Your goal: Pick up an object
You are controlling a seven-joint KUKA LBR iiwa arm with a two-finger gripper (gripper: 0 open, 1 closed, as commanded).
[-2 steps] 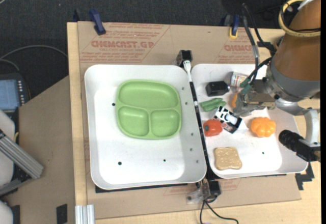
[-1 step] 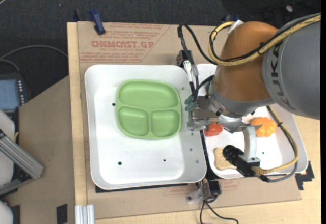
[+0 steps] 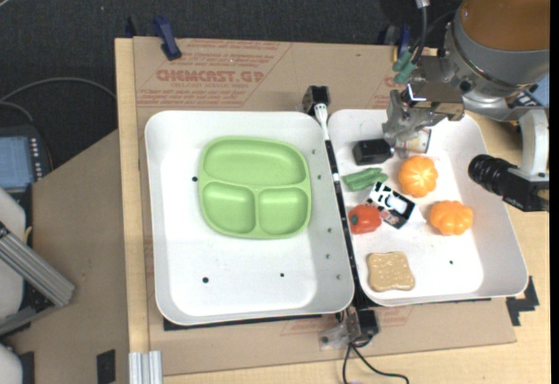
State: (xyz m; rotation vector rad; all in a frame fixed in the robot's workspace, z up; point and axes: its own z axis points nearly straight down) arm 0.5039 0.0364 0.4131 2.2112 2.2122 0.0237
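Observation:
The right bin (image 3: 498,273) holds several objects: an orange (image 3: 417,175), a small orange pumpkin-like fruit (image 3: 450,216), a green pod (image 3: 362,177), a red fruit (image 3: 365,217), a black-and-white item (image 3: 390,202), a slice of toast (image 3: 389,270) and a black block (image 3: 372,149). My gripper (image 3: 407,136) hangs low over the far part of this bin, just above the orange and to the right of the black block. A pale object (image 3: 421,143) lies right beside the gripper tip; whether it is gripped is unclear.
The left bin (image 3: 175,277) holds a green divided plate (image 3: 255,186). A black camera-like fixture (image 3: 498,174) juts over the right bin's right rim. The bins rest on a cardboard sheet (image 3: 210,68), with cables above the arm.

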